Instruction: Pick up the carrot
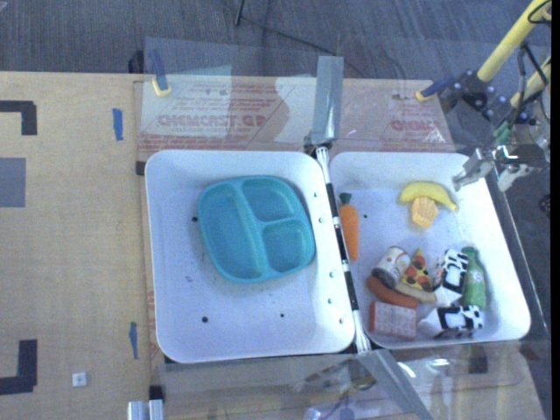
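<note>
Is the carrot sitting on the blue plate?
No, the carrot lies in the right bin against its left wall, while the blue plate sits in the left bin.

A teal divided plate (pixel 256 228) lies in the left bin (pixel 175 322). The right bin (pixel 507 296) holds a banana (pixel 429 192), a pizza slice (pixel 418 272), a green bottle (pixel 473 278) and a sausage (pixel 392 294), crowded together.

Pretty clearly a robotics lab: plywood bench (pixel 70 261) with black tape markers, two white bins (pixel 175 322) of toy food, cables on grey carpet (pixel 394 16) up top.
</note>
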Controlling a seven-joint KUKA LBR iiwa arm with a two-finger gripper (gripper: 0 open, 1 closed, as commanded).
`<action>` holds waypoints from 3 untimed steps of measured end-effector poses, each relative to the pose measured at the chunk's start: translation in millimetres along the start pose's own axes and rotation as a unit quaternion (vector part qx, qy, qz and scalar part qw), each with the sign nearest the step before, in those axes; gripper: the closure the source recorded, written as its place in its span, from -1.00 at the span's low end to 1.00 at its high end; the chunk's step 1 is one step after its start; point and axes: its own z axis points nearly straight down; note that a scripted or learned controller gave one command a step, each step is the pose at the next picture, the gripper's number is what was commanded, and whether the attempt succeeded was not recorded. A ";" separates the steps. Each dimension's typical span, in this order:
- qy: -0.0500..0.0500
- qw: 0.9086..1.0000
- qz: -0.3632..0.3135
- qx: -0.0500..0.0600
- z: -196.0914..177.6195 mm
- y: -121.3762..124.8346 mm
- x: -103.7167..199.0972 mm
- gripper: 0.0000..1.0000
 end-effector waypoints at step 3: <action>0.000 0.976 0.219 -0.006 167.8 0.9 82.9 -1.00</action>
